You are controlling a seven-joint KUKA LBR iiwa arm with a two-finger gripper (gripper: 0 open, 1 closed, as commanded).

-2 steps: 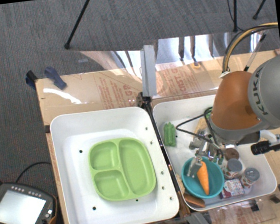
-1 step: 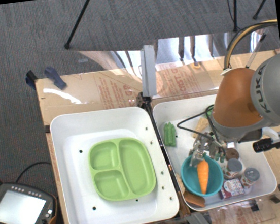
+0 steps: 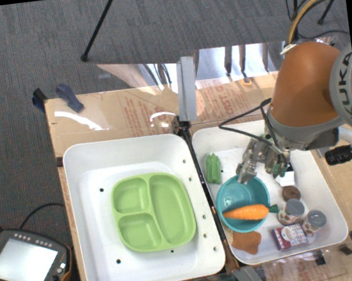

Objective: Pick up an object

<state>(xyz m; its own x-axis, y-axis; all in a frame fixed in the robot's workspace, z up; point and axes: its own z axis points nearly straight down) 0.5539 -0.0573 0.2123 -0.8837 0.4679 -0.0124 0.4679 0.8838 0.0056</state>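
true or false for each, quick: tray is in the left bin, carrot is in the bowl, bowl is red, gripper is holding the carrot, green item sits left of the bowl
1. The green divided tray lies in the left bin. True.
2. The orange carrot lies in the bowl. True.
3. The bowl is red. False: it is teal.
4. The gripper holds the carrot. False: it hangs above the bowl's far rim, and the carrot lies apart from it in the bowl.
5. A small green item sits left of the bowl in the right bin. True.
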